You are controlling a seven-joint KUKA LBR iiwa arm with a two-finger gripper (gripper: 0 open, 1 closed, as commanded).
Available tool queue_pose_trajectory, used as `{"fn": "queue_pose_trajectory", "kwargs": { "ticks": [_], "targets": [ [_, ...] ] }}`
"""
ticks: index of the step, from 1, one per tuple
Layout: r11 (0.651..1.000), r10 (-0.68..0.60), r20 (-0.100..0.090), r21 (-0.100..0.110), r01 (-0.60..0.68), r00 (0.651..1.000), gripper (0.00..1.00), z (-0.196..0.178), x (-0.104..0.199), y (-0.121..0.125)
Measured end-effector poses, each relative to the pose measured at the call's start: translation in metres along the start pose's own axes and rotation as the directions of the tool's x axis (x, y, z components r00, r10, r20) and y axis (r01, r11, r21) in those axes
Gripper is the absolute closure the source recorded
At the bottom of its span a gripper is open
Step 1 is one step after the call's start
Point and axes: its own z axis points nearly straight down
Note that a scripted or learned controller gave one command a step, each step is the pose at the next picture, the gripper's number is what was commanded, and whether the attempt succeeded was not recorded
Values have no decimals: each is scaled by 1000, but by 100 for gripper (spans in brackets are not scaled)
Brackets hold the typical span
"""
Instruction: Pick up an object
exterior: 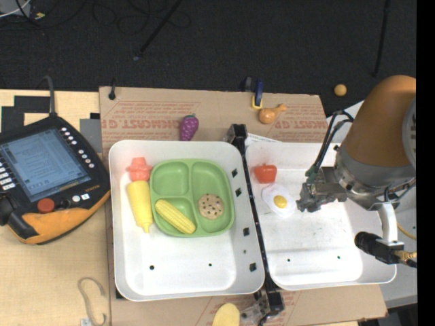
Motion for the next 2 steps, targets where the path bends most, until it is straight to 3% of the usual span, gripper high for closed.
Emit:
{"fn": "queue_pose_trajectory", "kwargs": {
  "ticks": [2],
  "targets": [
    [1000, 6, 0, 4, -6, 1000, 100, 5, 3, -12]
  ]
}}
